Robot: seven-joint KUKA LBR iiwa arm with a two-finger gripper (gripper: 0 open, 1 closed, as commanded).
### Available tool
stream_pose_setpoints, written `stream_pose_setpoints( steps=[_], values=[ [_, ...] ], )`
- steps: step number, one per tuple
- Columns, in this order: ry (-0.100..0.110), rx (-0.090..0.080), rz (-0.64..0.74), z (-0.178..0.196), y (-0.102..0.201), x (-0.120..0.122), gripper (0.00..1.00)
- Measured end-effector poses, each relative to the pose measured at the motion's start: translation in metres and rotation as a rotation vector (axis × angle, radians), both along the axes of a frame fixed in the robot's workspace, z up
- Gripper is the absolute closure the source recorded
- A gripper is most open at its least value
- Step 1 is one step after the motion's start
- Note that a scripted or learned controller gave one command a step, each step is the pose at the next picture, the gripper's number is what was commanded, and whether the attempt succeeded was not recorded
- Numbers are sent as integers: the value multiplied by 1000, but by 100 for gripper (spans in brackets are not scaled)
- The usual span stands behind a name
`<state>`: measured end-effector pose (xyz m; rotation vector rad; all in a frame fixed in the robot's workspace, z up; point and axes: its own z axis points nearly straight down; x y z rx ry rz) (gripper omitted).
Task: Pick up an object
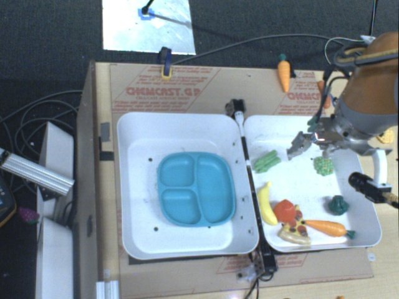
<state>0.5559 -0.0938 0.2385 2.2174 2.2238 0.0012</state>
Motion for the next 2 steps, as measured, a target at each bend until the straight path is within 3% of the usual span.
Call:
stream_pose_setpoints(
  steps=[1,2],
  values=[
    [3,0,-2,-99,-7,0,0],
    [1,0,-2,-154,8,-25,0]
  ],
)
